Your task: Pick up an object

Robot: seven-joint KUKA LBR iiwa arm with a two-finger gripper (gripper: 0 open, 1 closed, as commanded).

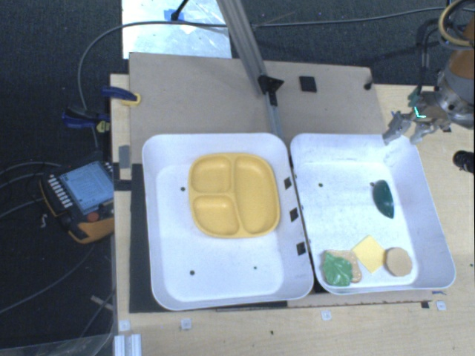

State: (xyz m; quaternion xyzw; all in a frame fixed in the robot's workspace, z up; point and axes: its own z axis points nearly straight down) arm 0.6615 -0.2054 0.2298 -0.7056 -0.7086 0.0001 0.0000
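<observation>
Step in hand looks like approach. Two-finger gripper [410, 128] hovers over top right corner of right white bin [334, 158], fingers spread, nothing between. Dark green leaf-shaped piece [384, 198] lies nearest, just below. Next move probably: come over piece, descend, pinch.

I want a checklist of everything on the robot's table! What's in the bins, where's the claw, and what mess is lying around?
Surface: two white bins, left bin and right bin, on a brown board.
Job's things: in the right bin, dark green piece, yellow square, round tan piece, light green piece.
Clutter: yellow divided tray in the left bin.
Grippers: gripper above the right bin's far right corner, holding nothing.
Cables: grey cable looping at far left.
Surroundings: blue handheld device on the dark floor.
</observation>
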